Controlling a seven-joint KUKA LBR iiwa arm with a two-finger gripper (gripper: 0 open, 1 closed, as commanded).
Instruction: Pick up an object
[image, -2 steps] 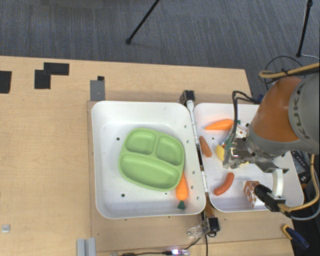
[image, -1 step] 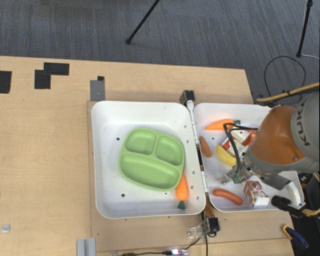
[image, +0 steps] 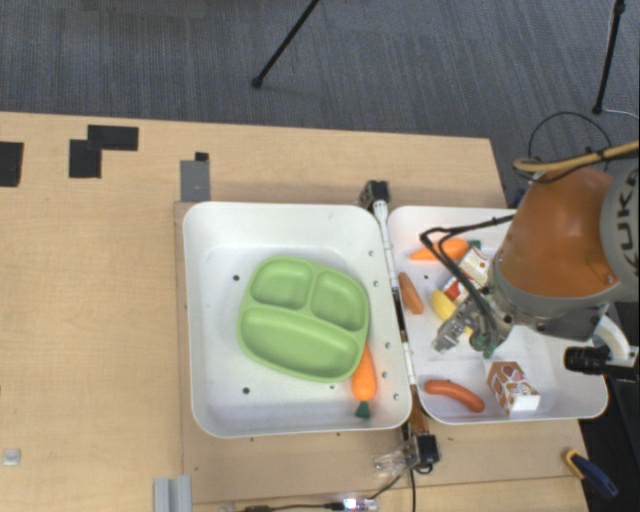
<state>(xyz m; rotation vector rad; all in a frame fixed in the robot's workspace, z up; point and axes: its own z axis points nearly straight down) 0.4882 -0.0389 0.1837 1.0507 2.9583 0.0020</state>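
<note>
The light wooden table (image: 90, 330) carries two shallow white plastic bins side by side, their inner rims touching along the centre seam. The left bin (image: 215, 300) holds a green three-compartment plastic tray (image: 303, 318), with bare floor open all around it; an orange toy carrot (image: 364, 378) lies just beside the tray's lower right edge, near the bin's right wall. The right bin (image: 590, 403) is crowded: a red toy sausage (image: 454, 394) and a small brown-and-white carton (image: 512, 387) lie near the front rim, an orange-red stick-shaped toy (image: 410, 294) near the left wall, and a yellow toy piece (image: 443, 301) beside it. The grey-and-orange arm covers the right bin's far right portion. Its gripper (image: 468, 330) hangs over the bin's middle, above the red sausage; whether the jaws are released or clenched cannot be told.
</note>
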